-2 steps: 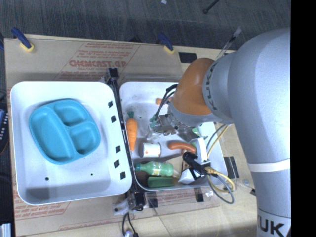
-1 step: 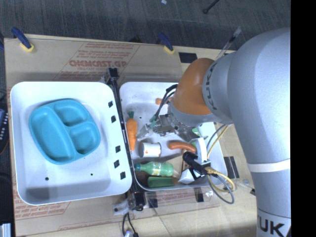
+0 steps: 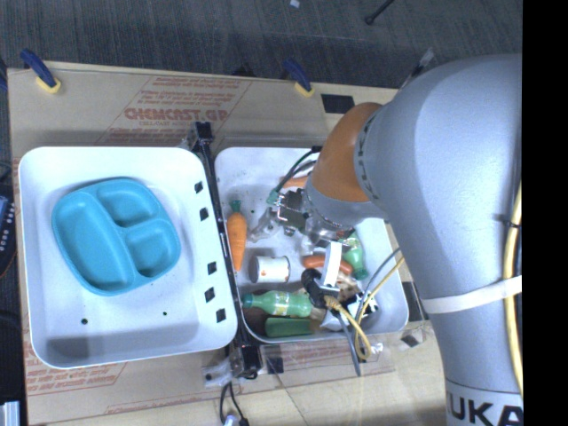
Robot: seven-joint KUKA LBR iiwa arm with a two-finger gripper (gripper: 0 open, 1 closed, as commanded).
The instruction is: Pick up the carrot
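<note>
The carrot [image 3: 236,239] is orange with a small green top and lies lengthwise along the left wall of the right bin [image 3: 251,161]. My gripper [image 3: 270,216] hangs over the middle of that bin, just right of the carrot's upper end and a short gap from it. The grey arm with its orange band [image 3: 337,162] covers the bin's right half. Nothing shows in the gripper's grasp.
A white cylinder [image 3: 269,268] lies just below the gripper. A green bottle [image 3: 280,304] and a dark green item [image 3: 288,327] sit at the bin's front. Small orange [image 3: 314,260] and green [image 3: 356,257] items lie under the wrist. The left bin [image 3: 35,327] holds a blue divided tray [image 3: 115,233].
</note>
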